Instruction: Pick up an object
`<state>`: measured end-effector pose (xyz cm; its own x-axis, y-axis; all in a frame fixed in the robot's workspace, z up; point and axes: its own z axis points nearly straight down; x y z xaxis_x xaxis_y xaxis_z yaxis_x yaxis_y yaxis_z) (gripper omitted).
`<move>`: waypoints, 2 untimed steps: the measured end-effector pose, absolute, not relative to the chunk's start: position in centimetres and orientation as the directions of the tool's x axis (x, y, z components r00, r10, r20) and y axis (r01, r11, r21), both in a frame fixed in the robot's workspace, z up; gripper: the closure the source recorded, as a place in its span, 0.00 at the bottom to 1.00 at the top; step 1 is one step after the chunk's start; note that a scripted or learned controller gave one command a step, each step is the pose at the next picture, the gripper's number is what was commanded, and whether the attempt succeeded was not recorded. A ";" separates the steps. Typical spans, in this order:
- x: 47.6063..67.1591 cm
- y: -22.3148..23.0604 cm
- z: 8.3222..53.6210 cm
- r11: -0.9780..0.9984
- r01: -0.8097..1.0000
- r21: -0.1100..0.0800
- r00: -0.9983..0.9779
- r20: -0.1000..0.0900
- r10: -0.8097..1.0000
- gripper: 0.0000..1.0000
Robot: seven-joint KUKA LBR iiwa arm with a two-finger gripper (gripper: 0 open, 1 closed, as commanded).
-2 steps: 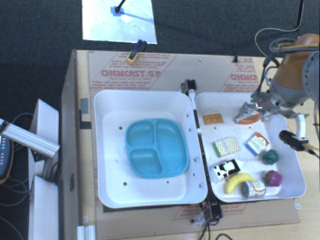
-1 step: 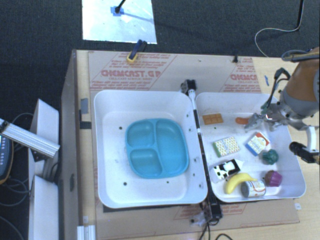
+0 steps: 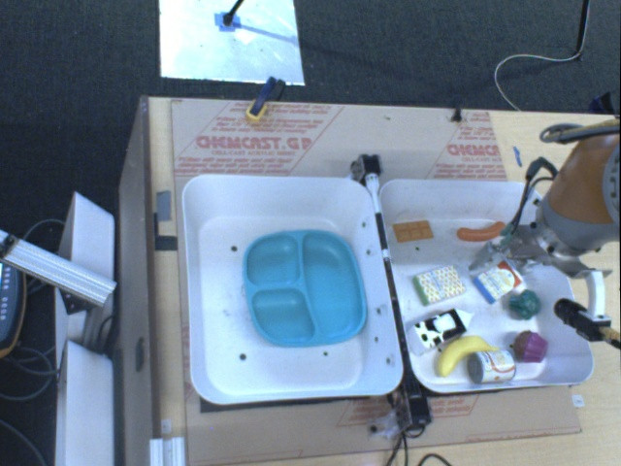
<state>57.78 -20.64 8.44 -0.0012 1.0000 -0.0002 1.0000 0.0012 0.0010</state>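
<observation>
**White bins: plate on the left, clutter on the right, carton closest to the gripper**

Left bin (image 3: pixel 209 260): one blue divided plate (image 3: pixel 303 287) is seen lying flat in the middle. It is wide, rigid and low, so it is judged a poor pick.

Right bin (image 3: pixel 456 194), listed left to right:
- A tan cracker (image 3: pixel 412 230) lies flat near the back wall.
- A patterned box (image 3: pixel 439 282) is seen mid-bin, with a cow-print item (image 3: pixel 441 328) just in front of it.
- A banana (image 3: pixel 458 352) is touching a can (image 3: pixel 492 364) at the front wall.
- An orange sausage (image 3: pixel 480 230) lies at the back.
- A small red-and-white carton (image 3: pixel 498 282) is seen mid-bin.
- A teal lump (image 3: pixel 525 304) lies just beside the carton, and a purple item (image 3: pixel 529 345) is near the front.

The gripper (image 3: pixel 497 260) is poised right over the carton's back edge, and the arm (image 3: pixel 582 197) is reached in from the right. Whether the gripper is spread or closed cannot be told, and nothing is seen held.

The carton is taken as the likely target. It is expected to be light, with thin walls that can be crushed, and possibly slick. It is best taken across the short sides at mid-body with modest squeeze. The teal lump sits close on the right, so a nudge is to be expected there.
</observation>
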 end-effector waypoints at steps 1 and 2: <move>57.9 -20.7 9.6 0.003 1.000 0.005 -0.003 -0.001 1.000 1.00; 57.9 -20.7 9.6 0.003 1.000 0.005 -0.002 -0.001 1.000 0.00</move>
